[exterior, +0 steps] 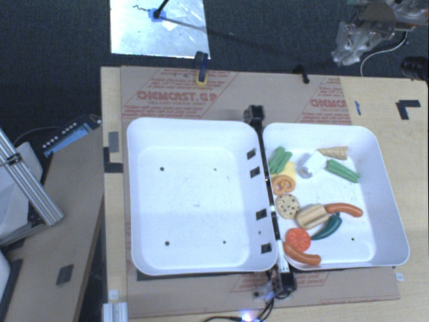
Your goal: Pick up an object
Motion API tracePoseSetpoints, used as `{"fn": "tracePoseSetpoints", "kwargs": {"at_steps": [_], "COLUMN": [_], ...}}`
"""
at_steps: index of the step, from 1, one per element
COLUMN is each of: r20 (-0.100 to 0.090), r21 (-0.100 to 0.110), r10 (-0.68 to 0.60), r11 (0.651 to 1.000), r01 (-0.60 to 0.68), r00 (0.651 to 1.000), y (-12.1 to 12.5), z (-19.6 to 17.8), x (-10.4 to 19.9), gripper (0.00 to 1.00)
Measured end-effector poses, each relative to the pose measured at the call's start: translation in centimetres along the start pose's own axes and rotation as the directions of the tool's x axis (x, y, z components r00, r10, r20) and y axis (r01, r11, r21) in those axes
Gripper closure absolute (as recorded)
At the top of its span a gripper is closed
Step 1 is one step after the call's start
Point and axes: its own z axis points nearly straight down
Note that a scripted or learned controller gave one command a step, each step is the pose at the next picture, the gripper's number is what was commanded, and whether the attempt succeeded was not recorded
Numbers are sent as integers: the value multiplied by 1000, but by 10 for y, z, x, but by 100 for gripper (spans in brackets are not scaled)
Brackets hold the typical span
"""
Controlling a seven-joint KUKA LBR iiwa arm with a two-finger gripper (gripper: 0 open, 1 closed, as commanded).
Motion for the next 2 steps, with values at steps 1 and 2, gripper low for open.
{"fn": "tracePoseSetpoints", "kwargs": {"at_steps": [1,2], "r20": [0,-1], "r21": [2,0], "r10": [-1,-1], "r11": [1000,1000], "r01": [1,1], "r00": [1000,1000], "y": [-36,-60], "z": [-14,-34], "x": [48,88], "gripper": [100,100]}}
